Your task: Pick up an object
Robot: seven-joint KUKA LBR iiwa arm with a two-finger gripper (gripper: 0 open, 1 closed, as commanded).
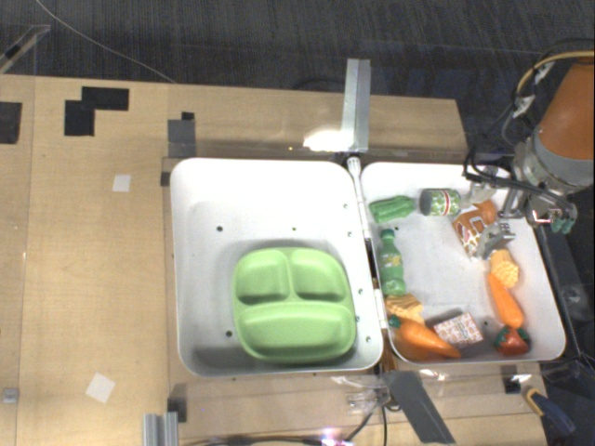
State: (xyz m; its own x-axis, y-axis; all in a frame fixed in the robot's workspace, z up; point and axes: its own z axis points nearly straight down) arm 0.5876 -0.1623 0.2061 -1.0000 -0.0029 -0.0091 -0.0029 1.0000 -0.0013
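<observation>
- My claw (499,234) hangs low in the right bin (437,258), near its far right corner, just over a small orange-and-white packet (472,223); I cannot tell how the claw stands, for the wrist hides it.
- I judge I am at the reach-and-descend step: nothing visibly sits in my grip, so the pick is not yet made.
- Candidates lie close. The packet is right beside the claw; a yellow waffled piece (504,267) sits just below it, touching the long orange carrot (508,302) that runs toward a red-and-green piece (512,340) at the near right corner.
- Farther left are a green pod (391,208), a small can (439,202), a green bottle (390,262) along the dividing wall, a second carrot (423,338) and a printed box (457,327).
- Next I likely need to settle squarely over one piece and close on it alone; the crowding makes a glancing grip likely.
- The left bin (200,221) carries a green compartment tray (294,303). Both bins rest on a pale wooden bench (84,277), with dark carpet (279,17) beyond.
</observation>
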